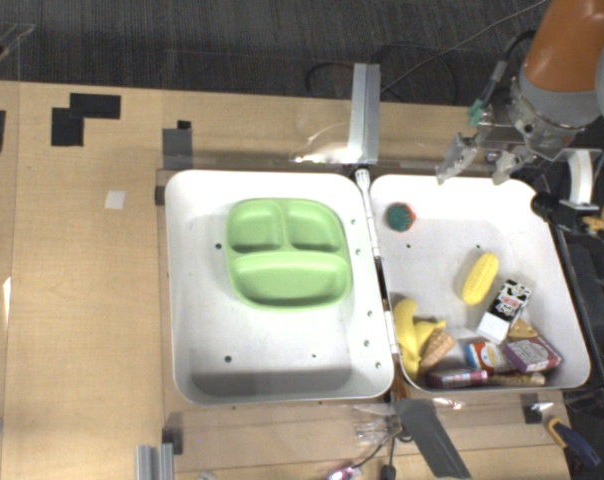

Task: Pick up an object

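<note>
Toy heap (pixel 482 353) lies well apart from spread jaws (pixel 477 165).

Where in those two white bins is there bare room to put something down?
Right bin: bare floor between the small ball and the corn; its near corner is crowded. Left bin: bare strips around the green tray.

Fixed overhead slant, perhaps mid-range.

We see a green divided tray (pixel 285 251) lying in the middle of the left bin (pixel 197 368), with a metal post (pixel 365 113) standing behind that bin's far right corner.
</note>
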